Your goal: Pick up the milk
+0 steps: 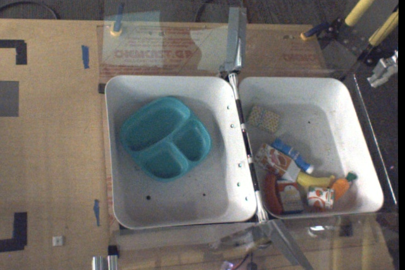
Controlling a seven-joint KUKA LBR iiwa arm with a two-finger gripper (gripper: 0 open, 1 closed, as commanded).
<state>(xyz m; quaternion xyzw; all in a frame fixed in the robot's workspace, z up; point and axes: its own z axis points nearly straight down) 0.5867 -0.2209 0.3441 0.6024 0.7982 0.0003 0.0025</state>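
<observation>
The milk (276, 160), a small white and orange-red carton, lies on its side in the right bin (329, 104), near that bin's left wall. A blue and white bottle (293, 155) lies slantwise against the carton's right side. Just in front of the carton are a dark red sausage (271, 193) and a small grey and red box (291, 196).
Also in the right bin are a tan waffle (264, 117), a banana (314, 181), a carrot (342, 186) and a red and white can (321, 198). A teal divided plate (166, 136) lies in the left bin (190, 199). Yellow poles with a clamp (354, 22) stand at the top right.
</observation>
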